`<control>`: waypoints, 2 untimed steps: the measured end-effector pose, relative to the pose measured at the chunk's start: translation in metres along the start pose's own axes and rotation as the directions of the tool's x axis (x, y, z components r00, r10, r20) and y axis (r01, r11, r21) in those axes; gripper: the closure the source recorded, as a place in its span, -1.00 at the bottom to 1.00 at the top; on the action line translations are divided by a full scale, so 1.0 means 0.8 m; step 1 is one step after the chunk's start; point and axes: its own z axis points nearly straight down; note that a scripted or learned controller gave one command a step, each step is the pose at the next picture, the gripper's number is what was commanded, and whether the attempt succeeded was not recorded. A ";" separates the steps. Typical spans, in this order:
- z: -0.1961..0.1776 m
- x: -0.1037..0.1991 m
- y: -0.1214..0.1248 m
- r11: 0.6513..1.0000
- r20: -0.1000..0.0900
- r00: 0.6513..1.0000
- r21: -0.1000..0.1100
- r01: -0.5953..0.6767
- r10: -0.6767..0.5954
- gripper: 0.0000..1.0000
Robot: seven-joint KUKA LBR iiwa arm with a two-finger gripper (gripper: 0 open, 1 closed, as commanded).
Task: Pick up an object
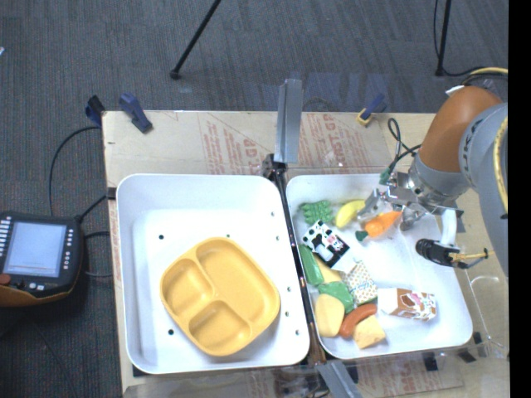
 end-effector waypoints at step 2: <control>-0.099 -0.012 0.001 0.952 0.002 0.952 -0.002 -0.307 0.307 1.00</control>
